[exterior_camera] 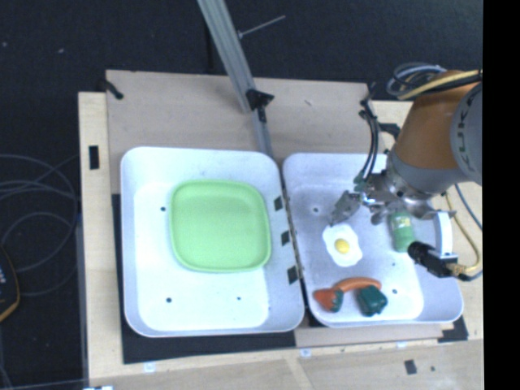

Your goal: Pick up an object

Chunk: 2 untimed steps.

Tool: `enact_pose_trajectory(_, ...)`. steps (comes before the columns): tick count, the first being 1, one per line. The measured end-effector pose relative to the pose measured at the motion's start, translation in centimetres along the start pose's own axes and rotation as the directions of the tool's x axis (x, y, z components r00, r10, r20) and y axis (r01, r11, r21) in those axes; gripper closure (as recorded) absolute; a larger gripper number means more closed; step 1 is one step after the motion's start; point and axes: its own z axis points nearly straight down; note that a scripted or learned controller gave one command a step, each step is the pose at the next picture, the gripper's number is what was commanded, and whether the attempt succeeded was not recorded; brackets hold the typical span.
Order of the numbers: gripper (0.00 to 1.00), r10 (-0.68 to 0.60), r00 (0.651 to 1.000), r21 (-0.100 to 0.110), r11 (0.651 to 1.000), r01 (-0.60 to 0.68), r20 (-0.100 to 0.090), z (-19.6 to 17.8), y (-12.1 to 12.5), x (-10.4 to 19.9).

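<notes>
So the claw [348, 207] hangs over the far-left part of the right bin [313, 177], can't tell how it's set, and the closest grab is the fried egg toy [342, 245] lying just on its near side, not touching.

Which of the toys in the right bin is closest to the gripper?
The fried egg. It lies just below the gripper, while the orange sausage, the red piece and the dark green piece sit further down by the bin's lower edge.
</notes>
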Motion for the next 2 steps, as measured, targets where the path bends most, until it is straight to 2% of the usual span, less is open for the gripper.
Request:
enact_pose_trajectory(1, 0.00, 0.001, 1.000, 0.000, 1.000, -0.001, 0.000, 4.4, -0.4, -0.5)
enact_pose_trajectory(2, 1.00, 0.001, 1.000, -0.005, 1.000, -0.001, 0.000, 3.1, -0.3, -0.5)
